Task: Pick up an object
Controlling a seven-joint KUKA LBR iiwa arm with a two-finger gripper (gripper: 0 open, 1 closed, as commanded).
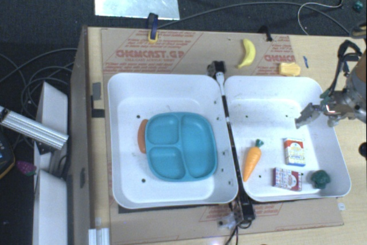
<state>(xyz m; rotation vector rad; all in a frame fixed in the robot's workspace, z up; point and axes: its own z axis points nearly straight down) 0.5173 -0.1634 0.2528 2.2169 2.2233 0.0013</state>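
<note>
Gripper [304, 118] hangs over right bin [269, 86], near its right wall, above bare floor; can't tell if it's spread or closed, nothing seen in it. Nearest pick: white-red carton [294, 152], just below it. Best approach imo: drop straight down centred on carton, w/ clearance from wall. Carrot [251, 161] & red box [287, 179] lie further off.

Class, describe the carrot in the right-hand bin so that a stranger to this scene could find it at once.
Start at the two white bins; take the right bin, the one the arm reaches over. Along its left side, near the divider between the bins, lies the toy carrot. It is the one orange, tapered item with a green top, while its neighbours are two small red-and-white boxes and a dark green lump.
</note>
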